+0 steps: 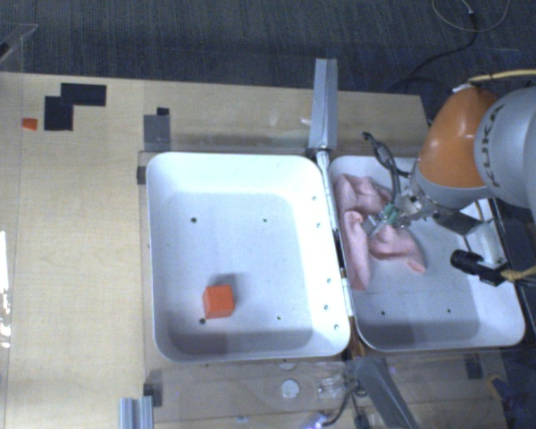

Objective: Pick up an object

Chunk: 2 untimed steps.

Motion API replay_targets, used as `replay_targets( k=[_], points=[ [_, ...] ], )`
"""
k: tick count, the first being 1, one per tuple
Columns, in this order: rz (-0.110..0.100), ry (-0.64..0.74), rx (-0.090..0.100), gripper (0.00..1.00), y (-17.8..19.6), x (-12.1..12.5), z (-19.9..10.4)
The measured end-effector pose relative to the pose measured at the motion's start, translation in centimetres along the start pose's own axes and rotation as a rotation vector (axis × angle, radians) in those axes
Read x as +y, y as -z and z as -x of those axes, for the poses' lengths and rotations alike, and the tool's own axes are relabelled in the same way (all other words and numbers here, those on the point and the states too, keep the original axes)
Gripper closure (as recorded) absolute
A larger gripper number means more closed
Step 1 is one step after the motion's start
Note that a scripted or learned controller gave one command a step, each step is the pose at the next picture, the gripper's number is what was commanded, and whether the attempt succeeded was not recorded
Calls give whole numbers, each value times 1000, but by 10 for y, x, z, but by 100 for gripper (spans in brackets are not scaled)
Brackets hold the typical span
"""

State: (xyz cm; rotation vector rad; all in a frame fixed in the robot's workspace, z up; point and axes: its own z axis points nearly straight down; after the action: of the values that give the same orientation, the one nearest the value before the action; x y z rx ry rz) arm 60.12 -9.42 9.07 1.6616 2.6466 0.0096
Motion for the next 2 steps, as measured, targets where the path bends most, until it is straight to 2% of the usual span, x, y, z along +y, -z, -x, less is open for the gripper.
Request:
replay_targets(
  k=[1,2],
  points=[
    [0,237,3,0,97,36,-1],
    [-2,261,5,0,7,28,14]
  ],
)
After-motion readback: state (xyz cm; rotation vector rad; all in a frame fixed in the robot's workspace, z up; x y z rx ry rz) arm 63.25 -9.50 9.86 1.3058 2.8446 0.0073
